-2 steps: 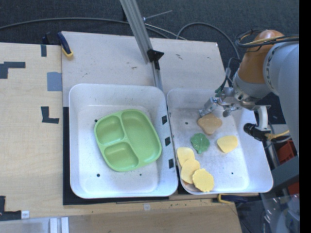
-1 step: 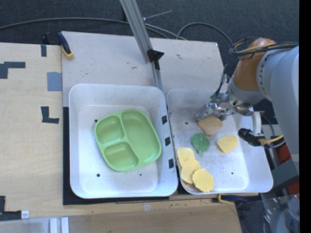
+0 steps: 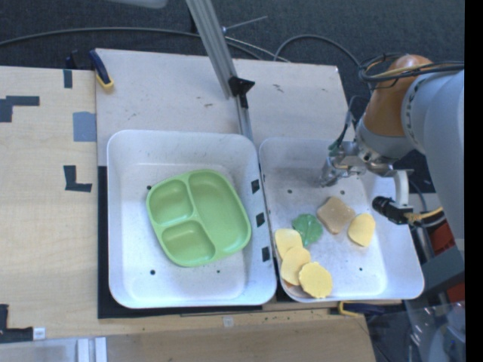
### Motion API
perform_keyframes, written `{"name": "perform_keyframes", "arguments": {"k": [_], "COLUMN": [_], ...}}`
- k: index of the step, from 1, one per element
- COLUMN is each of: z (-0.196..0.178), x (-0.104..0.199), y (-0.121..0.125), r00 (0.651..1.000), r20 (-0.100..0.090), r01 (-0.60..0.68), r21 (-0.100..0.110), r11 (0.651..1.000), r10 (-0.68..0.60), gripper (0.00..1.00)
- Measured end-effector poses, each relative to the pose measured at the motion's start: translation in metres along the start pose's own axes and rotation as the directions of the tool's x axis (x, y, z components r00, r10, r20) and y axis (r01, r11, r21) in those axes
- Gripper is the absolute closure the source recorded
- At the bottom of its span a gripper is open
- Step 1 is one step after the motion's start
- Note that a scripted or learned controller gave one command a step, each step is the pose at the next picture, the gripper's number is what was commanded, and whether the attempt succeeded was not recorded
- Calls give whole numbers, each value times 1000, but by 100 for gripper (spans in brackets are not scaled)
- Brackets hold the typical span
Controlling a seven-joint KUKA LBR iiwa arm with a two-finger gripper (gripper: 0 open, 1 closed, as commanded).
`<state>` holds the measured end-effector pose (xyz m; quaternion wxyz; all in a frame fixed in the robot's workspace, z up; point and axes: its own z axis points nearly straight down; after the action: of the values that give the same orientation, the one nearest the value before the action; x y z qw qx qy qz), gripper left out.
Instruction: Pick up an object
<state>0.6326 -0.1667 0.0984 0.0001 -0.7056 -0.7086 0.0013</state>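
Camera view, right of frame: gripper [image 3: 337, 170] low over right bin [image 3: 283, 157], open or closed impossible to tell, nothing lifted, toast [image 3: 335, 214] and other pieces untouched below.

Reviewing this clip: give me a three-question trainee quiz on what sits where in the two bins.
1. True or false: the green three-compartment plastic plate lies in the left white bin.
2. Which item lies nearest the gripper? A) the tan bread-like slice B) the small green leafy piece C) the yellow round slice at the right bin's front edge
3. Fill in: the plate's compartments hold ____ food pieces.

Key: 1 true; 2 A; 3 no.
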Motion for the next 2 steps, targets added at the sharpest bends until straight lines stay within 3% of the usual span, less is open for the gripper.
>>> {"name": "perform_keyframes", "arguments": {"k": [2], "z": [-104], "x": [-11], "y": [-6], "r00": [1000], "r20": [0], "r01": [-3], "r21": [-7], "r11": [1000], "r10": [3], "gripper": [100]}}
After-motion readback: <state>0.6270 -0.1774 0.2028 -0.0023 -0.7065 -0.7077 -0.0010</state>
